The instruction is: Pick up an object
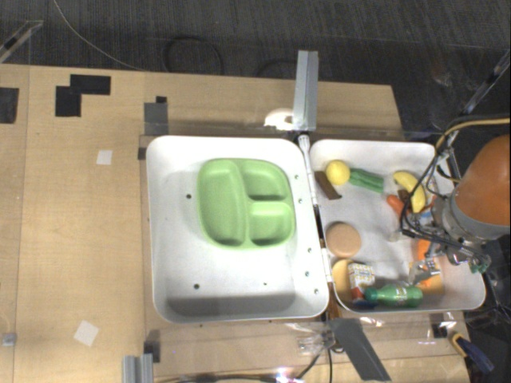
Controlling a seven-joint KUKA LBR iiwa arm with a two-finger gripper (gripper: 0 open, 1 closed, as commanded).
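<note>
My arm comes in from the right over the right bin [471, 294], the orange band of my wrist bulging at the frame's edge above a tangle of black cables. My claw [427, 271] hangs low in the right part of that bin, close to its right wall, over a small orange piece [432, 278] near the front corner. From this slant I cannot tell how far my claw is parted, nor whether anything sits in it; the wrist and cables cover too much.

The things to pick from all lie in the right bin. A yellow lemon [338, 172] sits near the back left, touching a green cucumber-like stick [367, 180] that runs to its right. A yellow banana [410, 188] lies toward the back right, with another orange piece [396, 203] just beside it. A tan round disc [344, 238] rests near the bin's left wall. Along the front wall lie a green bottle [393, 295] on its side and a small labelled packet [361, 274] just behind it.

The left bin [172, 214] holds a green divided tray [244, 202], lying flat near its middle.
</note>
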